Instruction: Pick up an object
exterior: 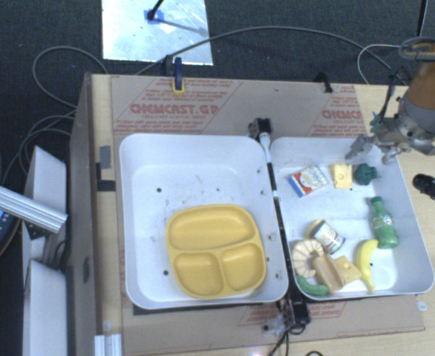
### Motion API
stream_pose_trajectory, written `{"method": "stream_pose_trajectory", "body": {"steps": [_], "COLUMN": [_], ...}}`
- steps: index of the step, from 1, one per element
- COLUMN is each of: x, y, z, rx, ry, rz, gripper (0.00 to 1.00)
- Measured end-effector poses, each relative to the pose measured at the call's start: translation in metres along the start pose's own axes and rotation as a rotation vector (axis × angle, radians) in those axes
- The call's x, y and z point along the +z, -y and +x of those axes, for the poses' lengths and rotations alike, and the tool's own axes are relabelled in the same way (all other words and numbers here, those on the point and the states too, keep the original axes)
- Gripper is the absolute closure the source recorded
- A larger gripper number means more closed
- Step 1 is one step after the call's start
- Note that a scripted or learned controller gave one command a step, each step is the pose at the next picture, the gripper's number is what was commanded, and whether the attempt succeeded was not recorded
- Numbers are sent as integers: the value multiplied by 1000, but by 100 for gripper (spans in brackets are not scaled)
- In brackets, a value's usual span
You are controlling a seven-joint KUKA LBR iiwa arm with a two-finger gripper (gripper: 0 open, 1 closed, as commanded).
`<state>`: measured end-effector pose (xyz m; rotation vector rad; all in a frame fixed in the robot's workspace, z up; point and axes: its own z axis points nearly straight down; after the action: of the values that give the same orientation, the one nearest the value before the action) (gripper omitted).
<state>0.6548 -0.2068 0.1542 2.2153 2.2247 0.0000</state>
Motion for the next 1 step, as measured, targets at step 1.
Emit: {"method": "stream_pose_trajectory", "body": {"steps": [1], "x": [42], "y": [-2], "z": [5], "rx": [-1], "ry": [-1], "rz": [-1], "gripper": [0]}}
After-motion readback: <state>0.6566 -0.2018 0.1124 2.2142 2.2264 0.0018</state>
